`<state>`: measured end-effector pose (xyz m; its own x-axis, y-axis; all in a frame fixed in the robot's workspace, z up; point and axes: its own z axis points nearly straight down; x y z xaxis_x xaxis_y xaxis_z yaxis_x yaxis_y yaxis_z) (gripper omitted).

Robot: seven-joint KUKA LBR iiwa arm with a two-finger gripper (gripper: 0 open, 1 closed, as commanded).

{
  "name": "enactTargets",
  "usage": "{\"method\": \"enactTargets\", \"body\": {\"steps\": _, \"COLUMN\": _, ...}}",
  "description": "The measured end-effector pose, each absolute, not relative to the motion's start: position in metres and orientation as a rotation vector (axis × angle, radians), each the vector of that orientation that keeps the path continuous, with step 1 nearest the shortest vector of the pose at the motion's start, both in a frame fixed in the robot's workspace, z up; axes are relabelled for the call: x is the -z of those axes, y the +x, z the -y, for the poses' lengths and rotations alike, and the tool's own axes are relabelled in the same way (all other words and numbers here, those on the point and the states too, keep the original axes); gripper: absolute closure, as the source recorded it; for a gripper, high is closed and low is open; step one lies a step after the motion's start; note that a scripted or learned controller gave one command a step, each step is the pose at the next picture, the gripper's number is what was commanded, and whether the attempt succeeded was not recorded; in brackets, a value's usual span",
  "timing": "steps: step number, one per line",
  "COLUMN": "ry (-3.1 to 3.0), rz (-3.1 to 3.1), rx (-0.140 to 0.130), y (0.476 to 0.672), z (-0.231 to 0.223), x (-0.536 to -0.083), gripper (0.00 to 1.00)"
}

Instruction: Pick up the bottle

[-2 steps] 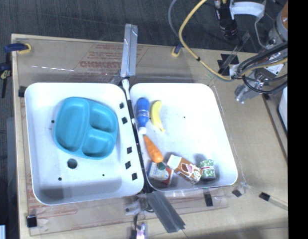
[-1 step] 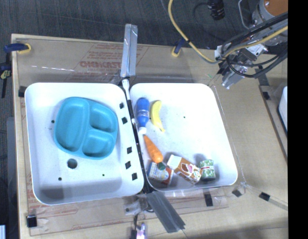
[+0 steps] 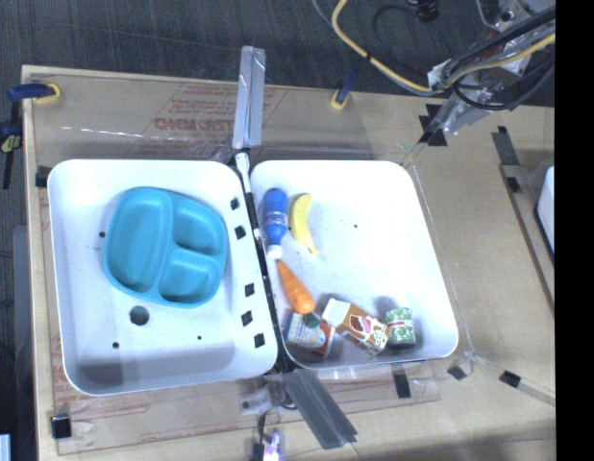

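The bottle [image 3: 274, 215] is blue with a white label and cap. It lies on its side against the left wall of the right bin [image 3: 412, 221], cap pointing toward the front. My gripper [image 3: 439, 129] hangs outside the right bin, above the bench beyond its far right corner, well away from the bottle and with nothing seen in it.
A banana [image 3: 302, 222] lies just right of the bottle, and a carrot [image 3: 297, 289] sits in front of it. A small jar [image 3: 309, 335], a carton [image 3: 358, 324] and a green can [image 3: 400, 327] crowd the front edge. The left bin [image 3: 76, 334] holds a blue divided plate [image 3: 167, 246].
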<state>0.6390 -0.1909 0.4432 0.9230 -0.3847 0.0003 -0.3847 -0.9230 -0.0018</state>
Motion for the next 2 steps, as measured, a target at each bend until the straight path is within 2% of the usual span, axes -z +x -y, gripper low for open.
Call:
{"method": "enactTargets", "body": {"steps": 1, "ry": -3.125, "rz": -0.298, "rx": 0.0, "y": 0.658, "z": 0.206, "x": -0.443, "gripper": 1.0}}
{"method": "enactTargets", "body": {"steps": 2, "ry": -3.123, "rz": -0.3, "rx": -0.008, "y": 0.657, "z": 0.105, "x": -0.441, "gripper": 1.0}}
